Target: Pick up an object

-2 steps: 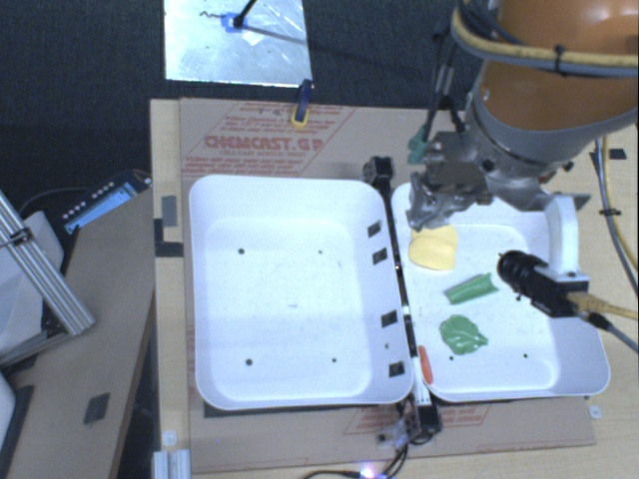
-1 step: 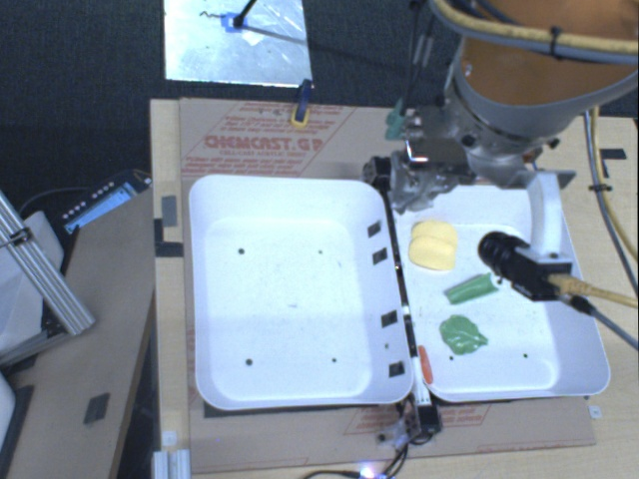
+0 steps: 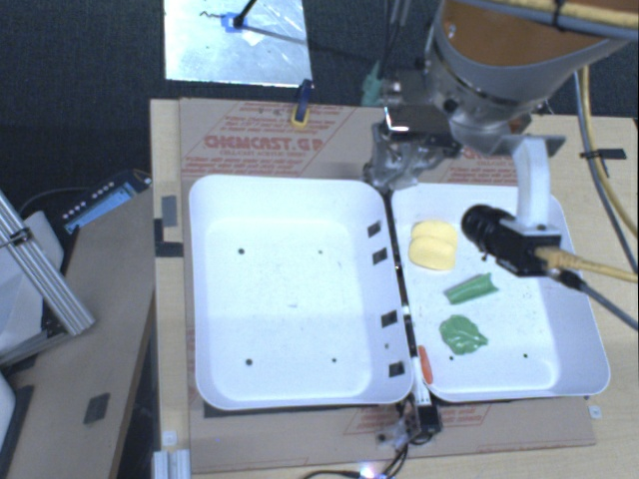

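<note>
Landmark = the divider (image 3: 397,267) where the two white bins meet. All loose items sit in the right bin (image 3: 574,367): a pale yellow lump (image 3: 433,244) just right of the divider's upper half, a small green stick (image 3: 470,288) a bit further right and lower, a flat green blob (image 3: 462,334) below that, and a thin orange piece (image 3: 425,365) touching the divider near its bottom end. The left bin (image 3: 290,287) lies on the divider's other side.

The gripper (image 3: 399,164) hangs at the divider's far end, over the back rims, holding nothing; whether it's spread or closed I can't tell, too dark and cluttered there. A black cylinder w/ cable (image 3: 504,238) on the arm hangs over the right bin, just right of the yellow lump.

Best target is prob. the yellow lump: biggest, rounded, looks light and maybe soft or waxy, so a mid-body pinch across its narrow width. The green bits look thin and flat, hard to get under. The orange piece is jammed vs the divider, so poor access.

Room: the lump has open floor to its right and below; the divider side is tight, so approx. straight down, keeping clear of that edge.
</note>
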Available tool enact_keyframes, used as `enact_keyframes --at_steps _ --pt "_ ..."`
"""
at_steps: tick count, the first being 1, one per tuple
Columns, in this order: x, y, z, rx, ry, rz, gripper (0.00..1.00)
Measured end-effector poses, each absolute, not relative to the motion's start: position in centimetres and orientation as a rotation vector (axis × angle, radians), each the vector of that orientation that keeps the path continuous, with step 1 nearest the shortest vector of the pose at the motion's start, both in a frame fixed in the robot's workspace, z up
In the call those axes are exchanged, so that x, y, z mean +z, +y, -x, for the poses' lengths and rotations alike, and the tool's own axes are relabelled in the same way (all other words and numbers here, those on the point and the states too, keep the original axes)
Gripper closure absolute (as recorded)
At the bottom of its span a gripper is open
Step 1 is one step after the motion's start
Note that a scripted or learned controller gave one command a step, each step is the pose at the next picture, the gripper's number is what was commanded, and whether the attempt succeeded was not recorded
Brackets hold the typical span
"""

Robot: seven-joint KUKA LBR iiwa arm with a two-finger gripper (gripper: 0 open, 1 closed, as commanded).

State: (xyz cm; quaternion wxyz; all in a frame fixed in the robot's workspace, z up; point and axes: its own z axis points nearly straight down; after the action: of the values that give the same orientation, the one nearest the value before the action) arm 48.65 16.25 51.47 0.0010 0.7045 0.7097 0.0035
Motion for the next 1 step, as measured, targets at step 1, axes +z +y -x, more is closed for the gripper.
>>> enact_keyframes --at_steps 1 --pt "52.38 16.06 -48.7 0.008 2.228 -2.212 1.0"
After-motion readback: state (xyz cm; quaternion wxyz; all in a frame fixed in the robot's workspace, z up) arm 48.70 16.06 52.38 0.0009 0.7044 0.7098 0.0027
